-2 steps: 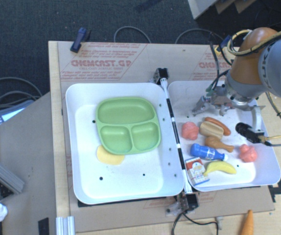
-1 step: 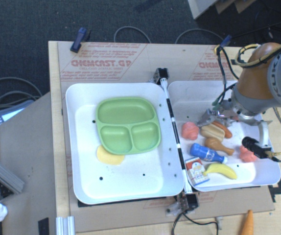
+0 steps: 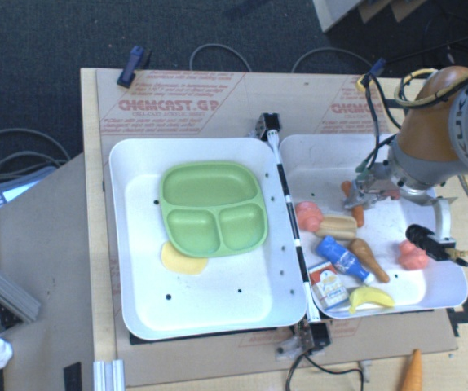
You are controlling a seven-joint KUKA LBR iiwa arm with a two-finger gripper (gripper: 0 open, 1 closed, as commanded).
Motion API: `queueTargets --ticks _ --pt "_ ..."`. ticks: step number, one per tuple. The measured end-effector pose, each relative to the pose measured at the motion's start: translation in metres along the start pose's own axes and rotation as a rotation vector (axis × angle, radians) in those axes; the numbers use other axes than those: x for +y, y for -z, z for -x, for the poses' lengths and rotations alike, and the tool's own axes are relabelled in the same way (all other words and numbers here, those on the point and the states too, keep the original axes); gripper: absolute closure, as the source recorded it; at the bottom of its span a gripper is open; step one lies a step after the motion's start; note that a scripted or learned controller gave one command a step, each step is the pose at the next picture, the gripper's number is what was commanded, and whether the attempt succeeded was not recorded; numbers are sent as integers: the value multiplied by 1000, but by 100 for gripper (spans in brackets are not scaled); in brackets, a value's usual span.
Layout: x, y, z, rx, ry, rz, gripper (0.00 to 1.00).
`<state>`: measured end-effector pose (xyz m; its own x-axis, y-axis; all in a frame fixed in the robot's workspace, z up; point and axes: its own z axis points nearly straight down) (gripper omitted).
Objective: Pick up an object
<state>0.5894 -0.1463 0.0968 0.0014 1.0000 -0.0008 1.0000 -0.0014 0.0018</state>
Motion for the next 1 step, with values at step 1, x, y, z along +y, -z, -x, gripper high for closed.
queueTargets --ticks 1 --pt "-6 88 -82 1 3 0 100"
